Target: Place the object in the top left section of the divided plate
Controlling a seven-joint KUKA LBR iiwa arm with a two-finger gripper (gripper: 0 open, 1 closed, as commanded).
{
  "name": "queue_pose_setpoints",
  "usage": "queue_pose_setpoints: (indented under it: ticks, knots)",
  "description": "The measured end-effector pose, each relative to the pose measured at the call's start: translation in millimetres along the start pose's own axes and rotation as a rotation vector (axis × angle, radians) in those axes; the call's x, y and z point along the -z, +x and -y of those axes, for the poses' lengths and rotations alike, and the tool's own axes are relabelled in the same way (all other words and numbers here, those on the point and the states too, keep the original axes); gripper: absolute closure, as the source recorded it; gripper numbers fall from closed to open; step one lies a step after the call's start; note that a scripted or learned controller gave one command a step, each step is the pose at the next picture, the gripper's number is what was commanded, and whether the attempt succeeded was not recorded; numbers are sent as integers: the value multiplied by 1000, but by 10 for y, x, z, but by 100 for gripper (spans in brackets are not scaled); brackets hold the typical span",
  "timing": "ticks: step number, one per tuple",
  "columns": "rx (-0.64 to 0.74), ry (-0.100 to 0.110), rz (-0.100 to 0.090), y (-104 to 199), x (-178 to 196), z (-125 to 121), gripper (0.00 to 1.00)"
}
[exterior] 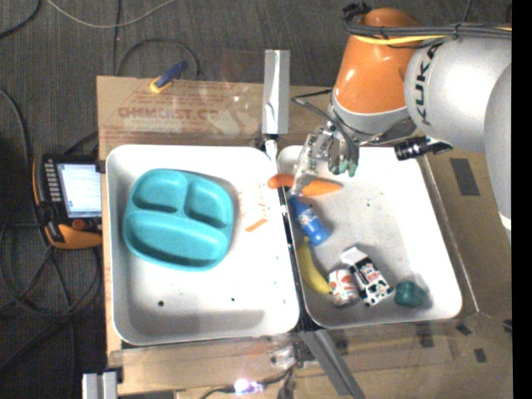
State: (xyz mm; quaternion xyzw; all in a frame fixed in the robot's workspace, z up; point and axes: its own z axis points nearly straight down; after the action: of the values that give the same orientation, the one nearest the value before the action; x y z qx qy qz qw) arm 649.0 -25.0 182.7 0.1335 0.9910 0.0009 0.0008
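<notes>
Carrot (314,187) up at the top of the right bin (440,248), right under the jaws (326,163). Cannot tell if gripped or not. Pick-up step. Next: lift and carry over to the blue plate (178,219), top left part.

The grey arm (465,90) reaches in over the right bin (440,248), its gripper (320,166) pointing down above that bin's upper-left corner.

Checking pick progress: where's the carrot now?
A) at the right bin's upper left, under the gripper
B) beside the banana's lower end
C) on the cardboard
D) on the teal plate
A: the carrot lies at the right bin's upper-left corner, just below the gripper.
</notes>
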Motion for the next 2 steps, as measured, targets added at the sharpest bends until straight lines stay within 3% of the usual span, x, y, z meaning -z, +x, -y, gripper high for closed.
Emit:
queue_pose_setpoints:
  ticks: [1, 2]
  knots:
    - [367, -2, -2, 310, -4, -628, 100]
    - [442, -1, -2, 708, -5, -1067, 100]
